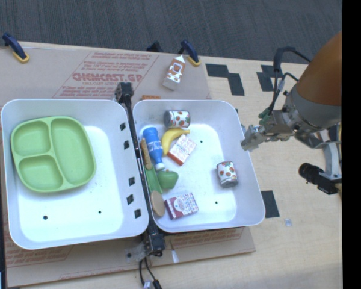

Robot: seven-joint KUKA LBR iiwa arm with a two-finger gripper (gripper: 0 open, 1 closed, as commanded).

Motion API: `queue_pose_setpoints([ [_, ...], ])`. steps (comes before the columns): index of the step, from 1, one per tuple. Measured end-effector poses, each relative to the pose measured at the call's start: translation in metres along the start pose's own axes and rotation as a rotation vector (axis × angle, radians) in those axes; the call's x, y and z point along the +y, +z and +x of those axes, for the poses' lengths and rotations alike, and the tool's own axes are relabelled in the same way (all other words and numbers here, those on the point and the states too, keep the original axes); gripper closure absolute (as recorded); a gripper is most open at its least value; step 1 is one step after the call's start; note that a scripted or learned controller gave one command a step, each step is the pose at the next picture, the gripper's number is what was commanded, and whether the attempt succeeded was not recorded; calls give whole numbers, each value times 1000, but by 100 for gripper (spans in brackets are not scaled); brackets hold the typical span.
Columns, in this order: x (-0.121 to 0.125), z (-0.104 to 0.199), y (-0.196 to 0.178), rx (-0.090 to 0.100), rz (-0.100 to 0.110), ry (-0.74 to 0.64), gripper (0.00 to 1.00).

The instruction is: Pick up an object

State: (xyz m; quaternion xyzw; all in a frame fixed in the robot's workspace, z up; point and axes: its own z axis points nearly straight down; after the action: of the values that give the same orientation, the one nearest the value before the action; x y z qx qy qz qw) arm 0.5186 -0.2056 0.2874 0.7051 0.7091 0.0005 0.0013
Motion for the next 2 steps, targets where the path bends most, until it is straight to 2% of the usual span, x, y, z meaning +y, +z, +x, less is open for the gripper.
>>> queue_pose_setpoints([
  [1,112,-5,76,1,5,-2,100],
  [2,112,-5,75,0,3,-1,0],
])
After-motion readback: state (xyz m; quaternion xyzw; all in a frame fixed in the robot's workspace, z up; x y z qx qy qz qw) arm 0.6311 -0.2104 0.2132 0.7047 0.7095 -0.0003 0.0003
